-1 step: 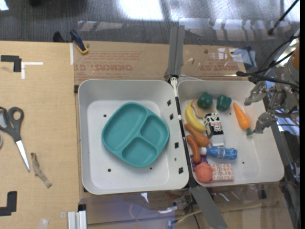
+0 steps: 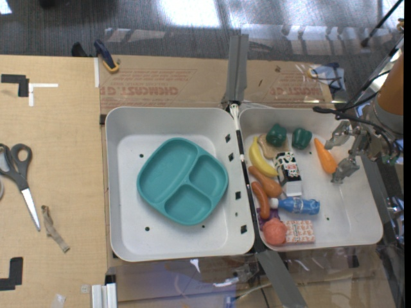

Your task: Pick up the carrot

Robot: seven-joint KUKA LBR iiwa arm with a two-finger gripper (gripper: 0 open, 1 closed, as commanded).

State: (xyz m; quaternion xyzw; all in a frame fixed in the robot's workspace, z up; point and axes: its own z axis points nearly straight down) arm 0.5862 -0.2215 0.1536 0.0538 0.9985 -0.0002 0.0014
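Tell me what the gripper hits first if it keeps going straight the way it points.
Probably the carrot: the gripper points leftward and down, beside it. Depth is unclear from above, so it might instead meet the right bin floor.

Both bins point(image 2: 122, 191) are moulded in smooth, glossy white plastic. A matt teal plastic plate point(image 2: 183, 181) is seen. The bench point(image 2: 51, 172) is surfaced in pale wood-look board; the scissors point(image 2: 22, 178) are made of bare metal.
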